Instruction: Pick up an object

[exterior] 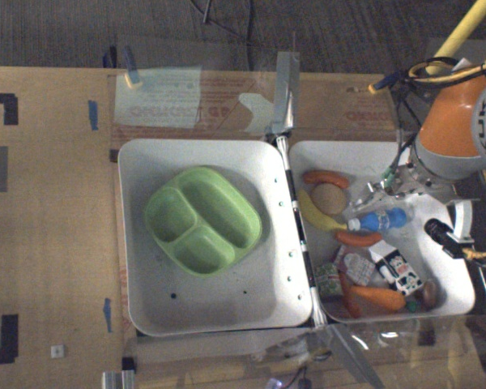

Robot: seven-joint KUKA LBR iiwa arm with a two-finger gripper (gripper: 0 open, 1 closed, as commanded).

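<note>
- The desk (49, 241) is bare brown board with black corner marks and bits of blue tape along the left of the frame; beyond its top edge lies dark carpet with a loose black cable (219, 2).
- Two white bins sit side by side on it. The left bin (142, 298) holds a green divided plate (202, 219), lying at a slant.
- At the bottom of the right bin (462, 294) a heap is hard to sort out: an orange carrot (381, 298), a black-and-white carton (398, 271), and small packets I cannot identify.
- Higher in that bin lie a blue-capped bottle (381, 220), a yellow banana (314, 213), a tan round piece (329, 198) and two orange-red sausage shapes (326, 178).
- My tool (393, 185) hangs over the upper right of that bin, just above the bottle; I cannot tell its state.
- My orange-banded arm (458, 132) hides the bin's upper right corner.
</note>
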